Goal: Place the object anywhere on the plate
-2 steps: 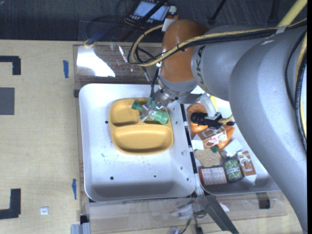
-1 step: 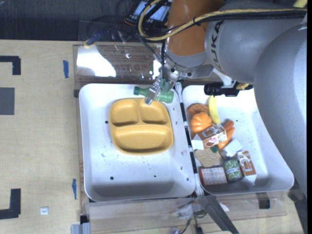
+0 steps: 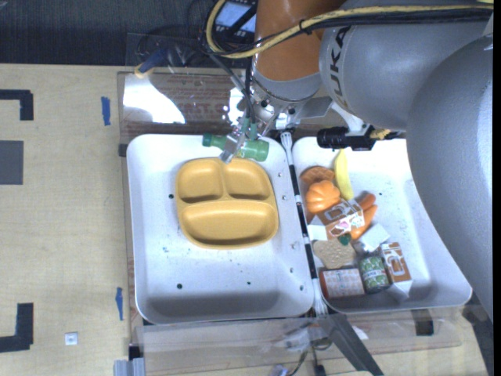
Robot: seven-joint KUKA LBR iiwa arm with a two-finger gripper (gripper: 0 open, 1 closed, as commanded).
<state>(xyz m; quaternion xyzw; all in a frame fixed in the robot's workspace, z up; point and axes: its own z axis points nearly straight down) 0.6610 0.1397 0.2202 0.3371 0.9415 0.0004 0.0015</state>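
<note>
You have toy food (image 3: 344,210) crowding the right bin (image 3: 438,280). The gripper (image 3: 239,141) is clamped on a green bottle (image 3: 249,147) just beyond the plate (image 3: 227,202), left bin (image 3: 156,249).

I see my arm (image 3: 407,69) coming in from 3 o'clock, grey bulk filling the 1-to-4 o'clock side, orange band (image 3: 293,22) at 12. Wrist points down toward centre. My gripper (image 3: 239,141) sits just above centre, fingers clamped on a green object (image 3: 252,149).
</note>
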